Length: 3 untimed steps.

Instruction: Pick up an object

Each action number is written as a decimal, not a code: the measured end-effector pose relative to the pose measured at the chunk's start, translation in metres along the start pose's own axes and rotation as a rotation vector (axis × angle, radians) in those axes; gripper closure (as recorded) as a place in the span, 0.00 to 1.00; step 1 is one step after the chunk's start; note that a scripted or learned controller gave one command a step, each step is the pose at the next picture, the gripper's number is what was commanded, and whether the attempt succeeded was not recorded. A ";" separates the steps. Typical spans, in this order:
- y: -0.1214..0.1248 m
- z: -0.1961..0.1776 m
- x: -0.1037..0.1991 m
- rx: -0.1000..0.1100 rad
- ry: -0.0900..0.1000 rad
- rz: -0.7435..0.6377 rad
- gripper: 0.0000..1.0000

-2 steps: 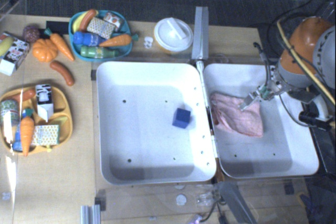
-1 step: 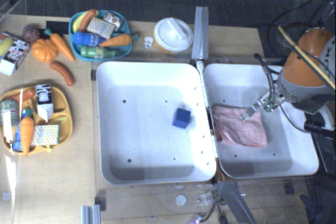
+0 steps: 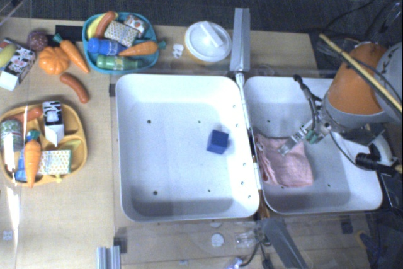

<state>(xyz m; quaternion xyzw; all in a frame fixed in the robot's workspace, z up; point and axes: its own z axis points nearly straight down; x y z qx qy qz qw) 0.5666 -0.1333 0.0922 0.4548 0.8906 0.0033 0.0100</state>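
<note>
- I see two white bins side by side: the left bin (image 3: 182, 198) in the middle of the frame and the right bin (image 3: 352, 189) next to it.
- There is one blue block (image 3: 218, 141), in the left bin near its right wall.
- There is one pink cloth (image 3: 286, 162), at the left side of the right bin.
- The gripper (image 3: 297, 142) is at the cloth's upper edge; I cannot tell whether it touches.
- The block sits left of the gripper, across the bin walls.
- I cannot tell if the gripper is spread or closed.
</note>
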 end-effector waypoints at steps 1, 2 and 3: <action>0.046 0.001 0.019 0.001 0.003 0.088 0.00; 0.049 -0.010 0.020 -0.003 0.003 0.085 1.00; 0.135 -0.093 0.070 0.010 0.010 0.131 1.00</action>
